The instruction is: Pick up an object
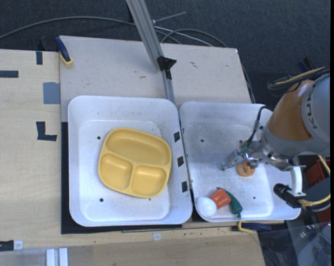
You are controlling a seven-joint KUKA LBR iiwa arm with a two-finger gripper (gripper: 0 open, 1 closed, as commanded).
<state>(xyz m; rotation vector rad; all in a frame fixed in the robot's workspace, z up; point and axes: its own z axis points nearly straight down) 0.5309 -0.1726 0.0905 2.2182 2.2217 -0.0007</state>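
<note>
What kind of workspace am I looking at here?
Likely a robot-grasping lab bench: two white bins on a taped wooden table, toy items such as a yellow plate, and loose cables.

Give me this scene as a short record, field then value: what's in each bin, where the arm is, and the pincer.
left bin: yellow divided plate, three compartments
right bin: small orange round object; white egg-like ball at near edge; red and green toy vegetable beside the ball
arm: over right bin's right side
pincer: low in right bin, at the orange object; grip unclear
</note>
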